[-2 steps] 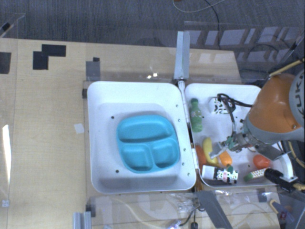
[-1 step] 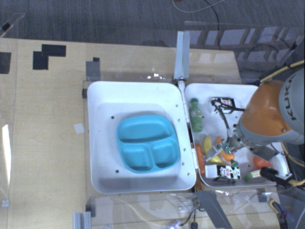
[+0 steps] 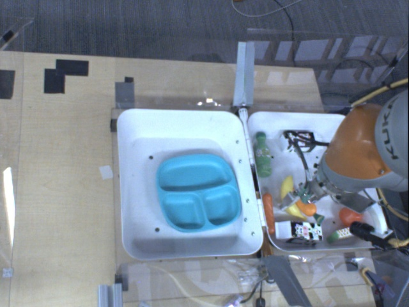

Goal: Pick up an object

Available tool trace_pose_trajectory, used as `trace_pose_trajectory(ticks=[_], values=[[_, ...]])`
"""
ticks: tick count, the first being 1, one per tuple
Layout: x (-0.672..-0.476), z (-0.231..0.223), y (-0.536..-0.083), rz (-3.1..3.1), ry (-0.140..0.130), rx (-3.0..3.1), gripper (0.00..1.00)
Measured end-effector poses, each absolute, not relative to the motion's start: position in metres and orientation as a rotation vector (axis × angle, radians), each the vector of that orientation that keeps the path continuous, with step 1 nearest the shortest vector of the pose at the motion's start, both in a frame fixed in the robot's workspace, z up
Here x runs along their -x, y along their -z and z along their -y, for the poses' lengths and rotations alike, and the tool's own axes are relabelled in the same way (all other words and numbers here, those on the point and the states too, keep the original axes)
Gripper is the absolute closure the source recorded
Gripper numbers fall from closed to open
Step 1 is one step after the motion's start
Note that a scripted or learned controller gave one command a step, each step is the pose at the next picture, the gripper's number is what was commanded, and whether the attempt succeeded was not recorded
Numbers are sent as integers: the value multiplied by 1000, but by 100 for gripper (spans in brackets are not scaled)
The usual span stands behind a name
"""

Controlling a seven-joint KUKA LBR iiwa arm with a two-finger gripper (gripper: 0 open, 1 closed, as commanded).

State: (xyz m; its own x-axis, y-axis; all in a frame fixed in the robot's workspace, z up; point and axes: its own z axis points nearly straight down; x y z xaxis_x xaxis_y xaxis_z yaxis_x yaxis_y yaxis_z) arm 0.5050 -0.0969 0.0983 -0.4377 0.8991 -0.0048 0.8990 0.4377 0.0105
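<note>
Bench (image 3: 64, 171): light wood, two white bins side by side, touching along a centre divider.

L bin (image 3: 128, 171): holds one blue tray (image 3: 198, 192) with 3 compartments, lying flat and slightly turned, roughly mid-bin, apart from the walls.

R bin (image 3: 275, 125): cluttered with small items, arm over its right half.

Arm (image 3: 364, 149): comes in from the right, orange band uppermost, wrist pointing down-left into the R bin. It covers the bin's right side.

Gripper (image 3: 308, 194): low in the R bin, about mid-bin, right in the clutter. Open or closed: can't tell, as the tip blends into the items under it. Nothing can be seen held.

Items in R bin, bigger first:
- green bottle (image 3: 262, 152), lying along the left wall, near the divider.
- black wire thing (image 3: 299, 139), toward the far wall, apart from the gripper.
- carrot (image 3: 268, 213), orange, lying along the left wall, below the bottle.
- black/white box (image 3: 304, 230), by the near wall.
- banana (image 3: 287, 185), yellow, just left of the gripper.
- orange/yellow piece (image 3: 302, 207), right at the gripper tip; touching or just beside, can't tell which.
- red piece (image 3: 350, 216), right of the gripper, partly under the arm.
- green piece (image 3: 339, 235), near wall, right of the box.
</note>
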Motion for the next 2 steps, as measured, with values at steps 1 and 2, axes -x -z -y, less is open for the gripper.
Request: trace_pose_trajectory(ticks=[1,2], values=[[-505,96,-106,-2656,-9,-1663,100],[-562,118,-219,-2505,2,-1895,100]])
